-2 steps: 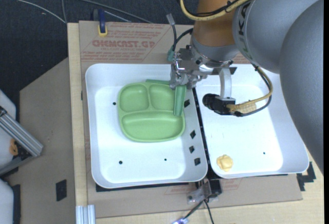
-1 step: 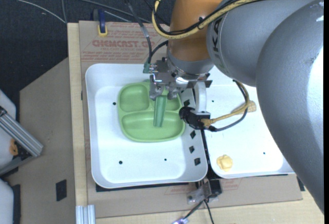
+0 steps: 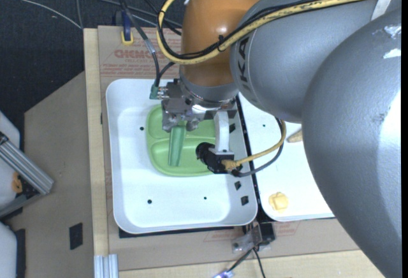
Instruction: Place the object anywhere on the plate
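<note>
A light green plate (image 3: pixel 159 152) lies in the left white bin (image 3: pixel 134 206), toward its back right. My gripper (image 3: pixel 182 122) hangs over the plate's far part, under the orange wrist band. A darker green, long narrow object (image 3: pixel 174 148) reaches down from between the fingers (image 3: pixel 169 121) to the plate's surface. Its upper end is pinched in the shut gripper. Its lower end sits over the plate's middle, and I cannot tell whether it touches the plate.
The right bin (image 3: pixel 299 210) holds a small yellow object (image 3: pixel 277 200) near its front left, and a tan piece (image 3: pixel 294 137) shows beside the arm. The big grey arm covers most of the right bin. Black cables (image 3: pixel 213 157) hang by the gripper.
</note>
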Controlling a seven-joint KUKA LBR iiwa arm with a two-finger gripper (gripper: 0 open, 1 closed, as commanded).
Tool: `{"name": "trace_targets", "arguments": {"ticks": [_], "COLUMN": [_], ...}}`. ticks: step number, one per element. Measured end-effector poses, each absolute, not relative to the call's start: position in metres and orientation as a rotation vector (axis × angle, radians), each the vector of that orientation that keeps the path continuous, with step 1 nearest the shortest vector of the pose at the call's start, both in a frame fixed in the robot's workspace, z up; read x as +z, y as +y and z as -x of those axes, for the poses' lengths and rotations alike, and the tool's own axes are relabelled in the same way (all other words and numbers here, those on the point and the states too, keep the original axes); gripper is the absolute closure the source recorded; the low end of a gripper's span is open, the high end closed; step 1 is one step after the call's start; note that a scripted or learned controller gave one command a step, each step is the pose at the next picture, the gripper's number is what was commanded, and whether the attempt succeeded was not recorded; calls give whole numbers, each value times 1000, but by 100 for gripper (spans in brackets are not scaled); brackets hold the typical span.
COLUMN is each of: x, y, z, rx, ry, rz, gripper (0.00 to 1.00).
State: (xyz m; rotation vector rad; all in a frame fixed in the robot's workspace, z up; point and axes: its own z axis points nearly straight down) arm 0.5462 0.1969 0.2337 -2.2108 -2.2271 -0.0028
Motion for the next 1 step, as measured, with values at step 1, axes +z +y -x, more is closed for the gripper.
{"name": "trace_targets", "arguments": {"ticks": [1], "x": [233], "y": [193], "z": [-547], "rx": [1], "ry": [-2221], "rz": [2219], "gripper": [0]}}
